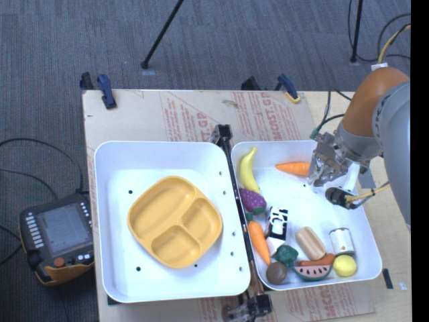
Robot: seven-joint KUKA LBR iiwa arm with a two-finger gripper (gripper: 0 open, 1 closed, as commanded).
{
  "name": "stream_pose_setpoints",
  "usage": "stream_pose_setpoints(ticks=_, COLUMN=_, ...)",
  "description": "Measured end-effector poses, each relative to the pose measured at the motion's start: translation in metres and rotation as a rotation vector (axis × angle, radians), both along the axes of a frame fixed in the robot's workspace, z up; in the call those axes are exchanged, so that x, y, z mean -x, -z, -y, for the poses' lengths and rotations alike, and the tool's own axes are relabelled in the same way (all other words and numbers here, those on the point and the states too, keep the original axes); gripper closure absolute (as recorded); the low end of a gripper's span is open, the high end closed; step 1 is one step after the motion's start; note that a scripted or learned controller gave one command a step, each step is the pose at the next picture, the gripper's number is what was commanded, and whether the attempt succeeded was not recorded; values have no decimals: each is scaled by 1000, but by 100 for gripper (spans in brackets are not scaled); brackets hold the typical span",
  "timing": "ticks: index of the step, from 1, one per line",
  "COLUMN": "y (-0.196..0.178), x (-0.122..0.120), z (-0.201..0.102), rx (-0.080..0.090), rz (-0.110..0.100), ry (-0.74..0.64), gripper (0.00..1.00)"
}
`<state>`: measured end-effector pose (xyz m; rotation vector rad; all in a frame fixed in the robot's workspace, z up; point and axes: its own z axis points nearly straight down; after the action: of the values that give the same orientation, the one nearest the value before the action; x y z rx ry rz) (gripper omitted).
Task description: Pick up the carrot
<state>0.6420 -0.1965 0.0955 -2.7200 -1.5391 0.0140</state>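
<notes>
**Gripper low in the right bin, beside a carrot**

From the camera above the bench, the grey arm comes in from the right, its orange band bright above the wrist. The gripper (320,174) hangs low over the far part of the right bin (373,247), and its fingers look slightly parted with nothing between them — though they are small and dark here, so that much is uncertain.

Just to the left of the fingertips lies a carrot (293,168), pointing away from the gripper, very close to it; whether they touch I cannot say. A second carrot (259,241) lies along the bin's left wall, near the front.

Around them sit a banana (247,168), purple grapes (252,199), a black-and-white block (277,223), a tan bread roll (310,242), a small can (341,240), a lemon (344,265), a watermelon slice (313,270), something green (287,254) and a brown round piece (275,272).

The left bin (110,260) holds a yellow divided plate (175,221) — sitting askew.
</notes>
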Motion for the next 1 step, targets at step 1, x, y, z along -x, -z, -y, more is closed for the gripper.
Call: stream_pose_setpoints(ticks=1, y=0, x=0, z=0, rx=0, rz=-1, ry=-1, gripper=0)
